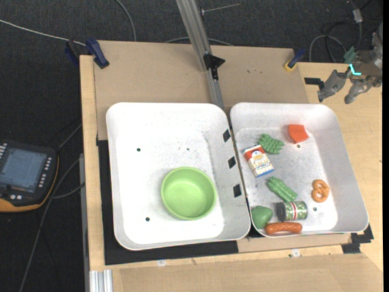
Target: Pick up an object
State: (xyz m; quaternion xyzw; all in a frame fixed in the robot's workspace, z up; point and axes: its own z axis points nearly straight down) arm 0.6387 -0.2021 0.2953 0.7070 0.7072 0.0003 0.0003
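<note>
My gripper (342, 91) hovers at the upper right, beyond the far right corner of the right bin (346, 163), open with nothing between its fingers. In that bin lie an orange block (296, 132), a green leafy toy (270, 144), a small red and white carton (258, 161), a green pickle-like toy (281, 189), a pretzel (320, 190), a small can (292, 210), a green rounded piece (262, 216) and a red sausage (283, 227). A green bowl (188, 193) sits in the left bin (130, 139).
A metal pole (197, 35) slants down to the gap between the bins. Blue and yellow clamps (97, 52) sit at the board's far corners. A handheld pendant (24, 174) lies off the bench at left. Cables run across the dark floor.
</note>
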